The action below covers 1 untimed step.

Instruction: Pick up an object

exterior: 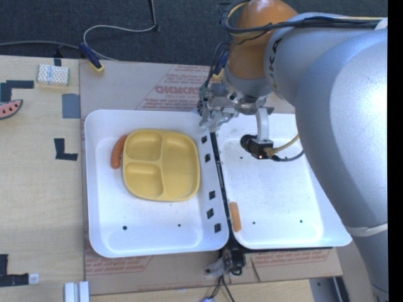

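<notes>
1. Your gripper (221, 113) hangs at the far end of the divide between the two bins, under the orange band (258, 17) of the grey arm (340, 99); whether it is apart or together you cannot tell from this slant, and nothing shows between its tips.
2. Just right of it, a small dark unit (255, 146) with a lit spot sits over the right bin (277, 225), with a cable curling off toward the arm.
3. You have two white bins side by side; the left bin (151, 234) holds one yellow divided plate (162, 164) with three compartments, lying flat.
4. Count two orange carrot-like pieces; one orange piece (116, 153) lies in the left bin touching the plate's left edge; the second orange piece (235, 216) lies in the right bin, tight against the dividing wall, near the front.
5. Out on the bench (38, 187) to the left you see one watermelon-slice toy (9, 109), one small patterned block (53, 75), and several black tape marks.
</notes>
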Available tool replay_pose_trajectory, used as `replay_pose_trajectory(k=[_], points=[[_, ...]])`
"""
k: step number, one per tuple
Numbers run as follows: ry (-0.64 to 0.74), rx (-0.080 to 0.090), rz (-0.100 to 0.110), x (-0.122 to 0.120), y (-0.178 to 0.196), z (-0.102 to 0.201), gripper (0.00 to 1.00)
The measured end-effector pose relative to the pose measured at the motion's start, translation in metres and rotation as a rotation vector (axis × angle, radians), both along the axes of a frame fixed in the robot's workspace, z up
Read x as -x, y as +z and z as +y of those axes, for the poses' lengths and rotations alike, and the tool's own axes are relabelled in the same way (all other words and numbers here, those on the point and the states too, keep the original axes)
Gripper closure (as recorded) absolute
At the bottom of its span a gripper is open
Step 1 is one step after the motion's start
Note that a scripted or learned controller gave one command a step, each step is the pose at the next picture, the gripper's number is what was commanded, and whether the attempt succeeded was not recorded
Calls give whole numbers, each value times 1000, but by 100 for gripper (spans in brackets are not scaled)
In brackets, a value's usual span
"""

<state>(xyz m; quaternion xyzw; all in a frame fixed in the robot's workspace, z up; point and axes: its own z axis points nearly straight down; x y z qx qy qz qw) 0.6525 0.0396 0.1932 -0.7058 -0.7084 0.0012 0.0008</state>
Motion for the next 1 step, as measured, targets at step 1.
replay_pose_trajectory(k=[1], points=[[-5,2,-5,7,139,-99,100]])
